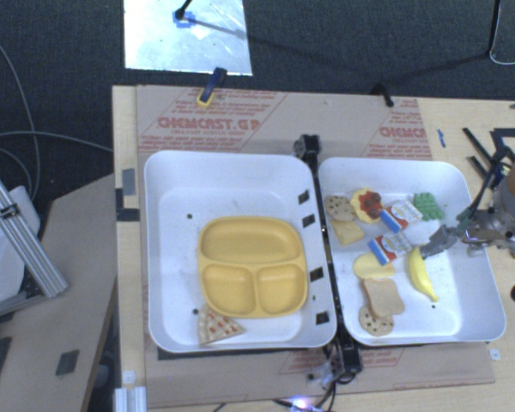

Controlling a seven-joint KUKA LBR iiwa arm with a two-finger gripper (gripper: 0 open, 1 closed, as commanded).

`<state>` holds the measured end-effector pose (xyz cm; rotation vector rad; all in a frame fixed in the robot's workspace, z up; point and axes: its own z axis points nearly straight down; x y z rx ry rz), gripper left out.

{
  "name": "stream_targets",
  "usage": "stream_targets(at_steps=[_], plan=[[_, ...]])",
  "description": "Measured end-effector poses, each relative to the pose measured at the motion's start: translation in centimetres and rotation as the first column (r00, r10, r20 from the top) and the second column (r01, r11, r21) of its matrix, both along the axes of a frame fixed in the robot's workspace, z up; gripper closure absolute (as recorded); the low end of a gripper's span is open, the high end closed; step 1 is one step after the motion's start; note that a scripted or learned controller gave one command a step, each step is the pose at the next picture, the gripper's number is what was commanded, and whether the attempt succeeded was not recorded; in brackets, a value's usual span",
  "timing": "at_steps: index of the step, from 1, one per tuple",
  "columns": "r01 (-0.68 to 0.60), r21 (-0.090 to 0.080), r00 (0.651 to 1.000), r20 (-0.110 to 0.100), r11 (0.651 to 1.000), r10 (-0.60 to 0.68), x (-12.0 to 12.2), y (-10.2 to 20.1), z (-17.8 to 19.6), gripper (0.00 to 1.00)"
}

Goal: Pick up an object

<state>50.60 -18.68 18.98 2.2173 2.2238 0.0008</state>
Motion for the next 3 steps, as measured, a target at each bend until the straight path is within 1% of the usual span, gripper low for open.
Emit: stream_targets(at_steps=[1, 2, 3], plan=[[-0.002, 0.002, 1.0, -0.004, 1.0, 0.002, 1.3, 2.2, -10.2, 0.0], [-0.001, 0.0, 1.0, 0.002, 1.0, 0.001, 1.4, 2.0, -8.7, 1.0], [-0.012, 0.004, 1.0, 0.009, 1.0, 0.012, 2.6, 12.7, 0.0, 1.0]])
